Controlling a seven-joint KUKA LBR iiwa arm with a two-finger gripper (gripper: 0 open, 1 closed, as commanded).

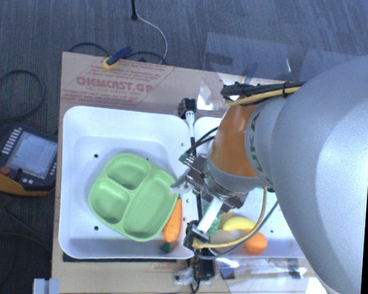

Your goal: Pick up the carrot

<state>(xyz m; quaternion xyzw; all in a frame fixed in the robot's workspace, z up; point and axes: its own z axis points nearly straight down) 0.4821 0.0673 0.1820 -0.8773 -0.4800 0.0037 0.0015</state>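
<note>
Lying in left bin [87, 126]: carrot [173, 221] | brown board bench [113, 84] | grey carpet [41, 24]

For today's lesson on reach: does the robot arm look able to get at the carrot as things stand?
Probably yes. The carrot lies uncovered in the left bin, between the green plate and the bin's right wall, and the arm hangs close over it. That narrow gap may hamper a grasp.

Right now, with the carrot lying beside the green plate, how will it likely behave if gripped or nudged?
The carrot looks smooth and tapered, probably a stiff, light toy, so it may slip along its taper when squeezed. Being round, it could roll if nudged, though the green plate close beside it would likely stop that.
</note>
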